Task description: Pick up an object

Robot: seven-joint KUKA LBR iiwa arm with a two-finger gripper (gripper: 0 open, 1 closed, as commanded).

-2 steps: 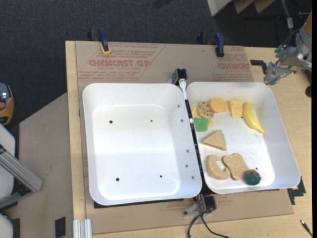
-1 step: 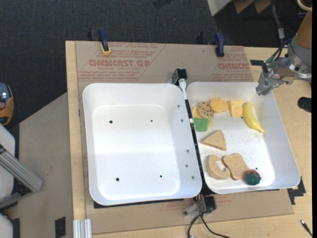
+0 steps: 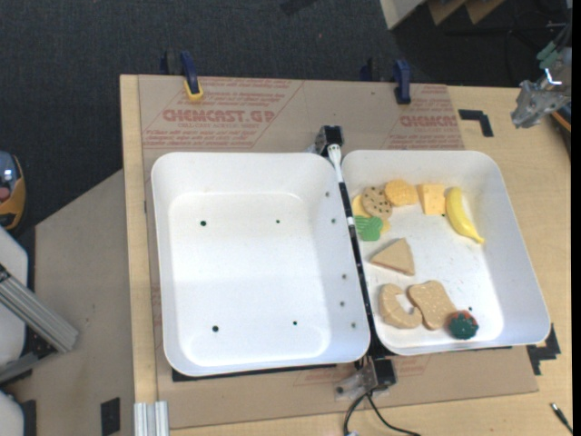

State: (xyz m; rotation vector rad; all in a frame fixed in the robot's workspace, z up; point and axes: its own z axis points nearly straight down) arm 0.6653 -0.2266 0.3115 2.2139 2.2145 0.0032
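gripper (image 3: 537,98) hangs at the far right edge of our view, off past the back right corner of the right bin (image 3: 519,243), over the bare bench (image 3: 272,107). we cannot tell how far open it is, and we see nothing in its hold.

nearest to it, down and to the left, lies the banana (image 3: 463,214) inside the right bin, with a yellow block (image 3: 433,199) touching its side. further left from the gripper sit a round orange cracker (image 3: 400,193), a speckled cookie (image 3: 375,202) and a green piece (image 3: 369,228) by the bin's wall. further from the gripper, towards the front of the bin, we see a tan wedge (image 3: 393,257), then two bread shapes (image 3: 397,306) (image 3: 430,302) and a red and green ball (image 3: 463,325).

well away on the far side stands the left bin (image 3: 245,262).
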